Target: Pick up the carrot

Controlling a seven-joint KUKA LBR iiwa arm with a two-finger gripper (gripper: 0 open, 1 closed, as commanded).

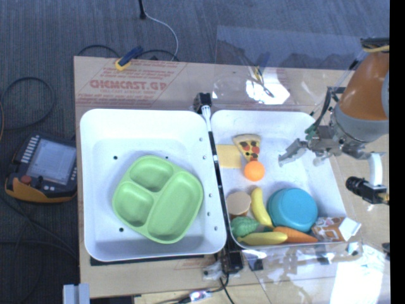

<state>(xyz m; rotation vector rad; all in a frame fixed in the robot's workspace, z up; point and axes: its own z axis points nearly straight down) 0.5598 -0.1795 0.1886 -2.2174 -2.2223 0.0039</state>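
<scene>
Carrot (295,235) lay at the near edge of the right bin (324,170), on its side, pointing roughly left-right, w/ its tip toward a yellow veg (corn, prob.) (262,238) and its other end by a small printed box (329,228) in the near right corner. Just behind it sat a blue bowl (292,209), touching or nearly so; a banana (259,206) stood to the bowl's left, a green veg (243,225) and a tan round piece (238,202) further left. Toward the back of that bin: an orange ball (254,170), a pizza slice (248,147) and a yellow block (228,156). Left bin (101,132) held a green divided plate (159,197).

Gripper (304,152) hovered over the right bin's far right part, arm coming in from the right, well apart from the carrot. Fingers looked spread, nothing between them; one finger (290,152) reached left, the other less clear.

Progress: early, by my read. Carrot untouched in the bin, no grasp made. Left to do: move the gripper toward the near edge, line up across the carrot's narrow width, come down, close, lift. Tight spot — bowl behind, bin wall in front, box at the end — so little room for the fingers; a bump on the bowl seemed a fair risk.
</scene>
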